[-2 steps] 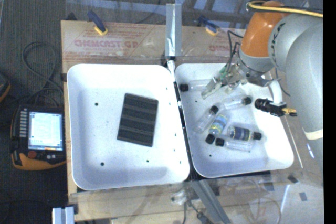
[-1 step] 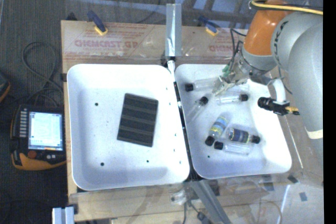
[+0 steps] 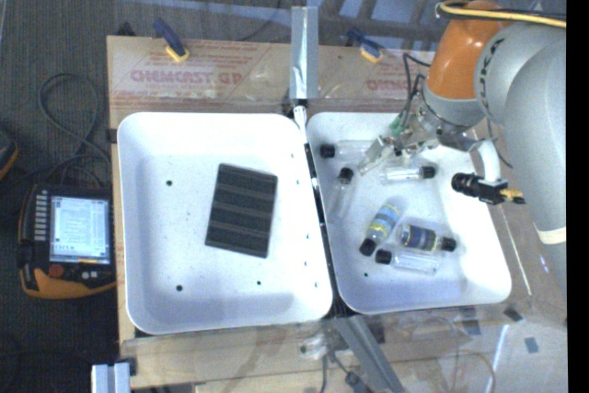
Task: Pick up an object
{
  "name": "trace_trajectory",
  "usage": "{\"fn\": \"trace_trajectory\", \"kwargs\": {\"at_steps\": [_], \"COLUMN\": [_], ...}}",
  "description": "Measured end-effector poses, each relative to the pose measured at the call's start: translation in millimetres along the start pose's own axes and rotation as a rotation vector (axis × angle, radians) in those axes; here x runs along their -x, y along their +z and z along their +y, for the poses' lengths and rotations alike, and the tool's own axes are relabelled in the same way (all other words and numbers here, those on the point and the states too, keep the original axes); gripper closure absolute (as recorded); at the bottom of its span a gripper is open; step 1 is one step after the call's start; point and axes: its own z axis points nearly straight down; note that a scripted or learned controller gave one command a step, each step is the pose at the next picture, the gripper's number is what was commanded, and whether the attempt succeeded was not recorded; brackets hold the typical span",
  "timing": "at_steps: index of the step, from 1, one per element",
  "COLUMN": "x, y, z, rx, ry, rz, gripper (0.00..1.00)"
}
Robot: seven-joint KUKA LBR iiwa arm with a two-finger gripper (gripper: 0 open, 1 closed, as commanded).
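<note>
Gripper [image 3: 398, 141] hovers (jaw state unclear) just above clear vial [image 3: 408, 172] in right bin [image 3: 479, 285].

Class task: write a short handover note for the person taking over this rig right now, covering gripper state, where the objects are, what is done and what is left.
Gripper: low over the back of the right bin, among the small bottles there; no object is seen between its fingers.
Right bin: several small bottles, including a clear one near the gripper and a dark one toward the front.
Left bin: one dark ridged block.
Done: arm is positioned over the bottles.
Left: grasp an object and lift it.
</note>
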Motion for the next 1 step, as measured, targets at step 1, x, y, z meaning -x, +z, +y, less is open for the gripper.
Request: {"fn": "trace_trajectory", "kwargs": {"at_steps": [1], "x": [-0.3], "y": [-10.2], "z": [1.6], "rx": [0.008], "ry": [-0.001], "rz": [-0.004], "gripper": [1.00]}}
